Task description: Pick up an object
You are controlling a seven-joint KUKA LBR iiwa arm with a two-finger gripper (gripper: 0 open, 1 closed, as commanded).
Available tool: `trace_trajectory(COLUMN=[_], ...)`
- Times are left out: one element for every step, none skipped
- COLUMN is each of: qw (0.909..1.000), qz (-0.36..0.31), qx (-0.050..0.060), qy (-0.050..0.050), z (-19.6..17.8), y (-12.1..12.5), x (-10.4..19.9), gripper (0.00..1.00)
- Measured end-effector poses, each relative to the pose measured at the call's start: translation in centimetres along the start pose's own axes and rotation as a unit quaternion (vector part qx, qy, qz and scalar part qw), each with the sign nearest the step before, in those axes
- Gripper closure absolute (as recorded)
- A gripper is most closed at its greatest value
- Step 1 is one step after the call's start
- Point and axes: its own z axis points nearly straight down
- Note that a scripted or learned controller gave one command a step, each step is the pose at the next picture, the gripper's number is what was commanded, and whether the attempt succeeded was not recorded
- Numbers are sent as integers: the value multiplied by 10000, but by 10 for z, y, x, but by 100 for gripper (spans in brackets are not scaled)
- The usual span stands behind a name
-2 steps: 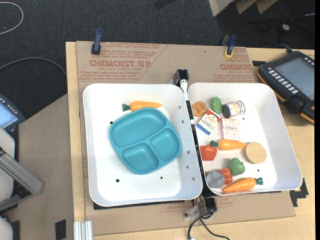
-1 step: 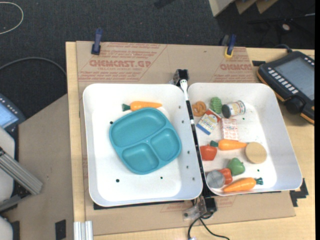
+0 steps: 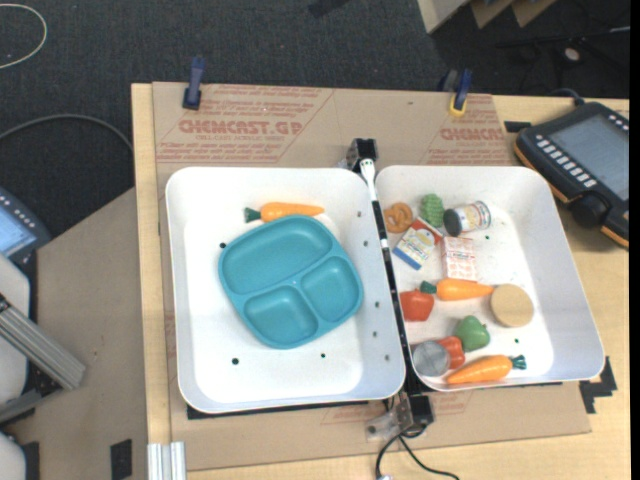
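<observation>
Nearest in the right bin (image 3: 560,268), a carrot (image 3: 480,370) lies by the front wall, with a grey cup (image 3: 430,357) just to its left. Behind them are a green pepper (image 3: 472,332) and a tan disc (image 3: 512,305). A second carrot (image 3: 462,289) lies mid-bin, touching a red pepper (image 3: 416,306). Farther back are a small box (image 3: 458,258), a blue packet (image 3: 411,252), a jar (image 3: 468,217) on its side and a brown cookie (image 3: 399,216).

In the left bin (image 3: 190,268), a teal plate (image 3: 290,281) with three compartments lies in the middle. A third carrot (image 3: 288,210) lies just behind it.

Whether the claw is wide or narrow, I cannot tell.
</observation>
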Motion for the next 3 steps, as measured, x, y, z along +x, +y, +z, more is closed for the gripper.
trace_trajectory(qw=[9999,10000,10000], qz=[-47,31,31], qx=[-109,44,17], qy=[-12,4,-2], z=[-142,-30,13], y=[1,-1,-1], x=[95,55,20], gripper=[100,100,100])
